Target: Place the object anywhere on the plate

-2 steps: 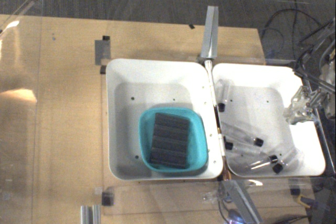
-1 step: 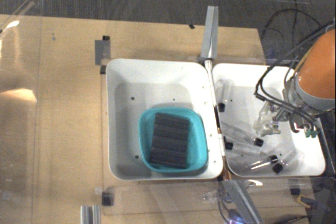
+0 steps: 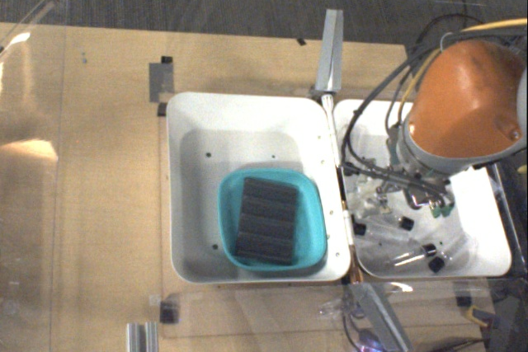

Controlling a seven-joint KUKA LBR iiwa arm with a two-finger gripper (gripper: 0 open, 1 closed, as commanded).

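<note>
A teal plate (image 3: 312,214) lies in the left bin (image 3: 190,185), toward its front. A dark ribbed block (image 3: 267,219) lies flat on the plate, near its middle. The arm's orange band (image 3: 468,101) hangs over the right bin (image 3: 487,247), and the wrist and gripper (image 3: 406,198) sit beneath it, low over that bin's left part. Cables and the wrist hide the fingers.
Small dark and clear pieces (image 3: 431,253) lie scattered on the right bin's floor. A metal bar (image 3: 331,53) stands at the back between the bins. The wooden bench (image 3: 82,202) spreads to the left.
</note>
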